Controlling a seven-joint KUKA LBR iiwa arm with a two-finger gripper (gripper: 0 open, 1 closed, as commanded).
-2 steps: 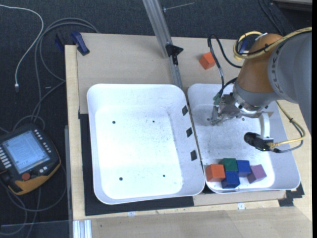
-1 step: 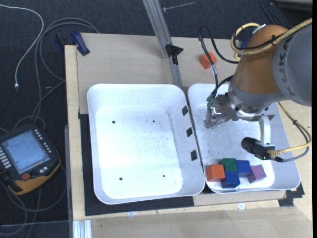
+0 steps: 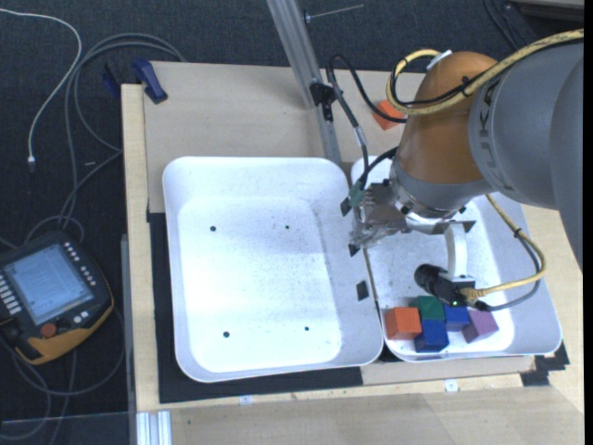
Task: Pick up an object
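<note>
Several small blocks lie bunched at the front of the right bin [image 3: 533, 327]: an orange block [image 3: 403, 323], a green block [image 3: 429, 308], a blue block [image 3: 432, 337], a second blue block [image 3: 457, 316] and a purple block [image 3: 482, 324]. My gripper [image 3: 368, 221] hangs over the left edge of the right bin, behind and to the left of the blocks, close to the wall shared by the two bins. The arm's orange band and grey wrist cover much of the right bin. Nothing shows in the gripper.
The left bin [image 3: 250, 267] is a white speckled tray beside the right one. A slanted metal post [image 3: 296, 49] rises behind the bins. A black cable plug [image 3: 434, 280] dangles just behind the blocks. A blue clamp [image 3: 148, 80] sits at the bench's back left corner.
</note>
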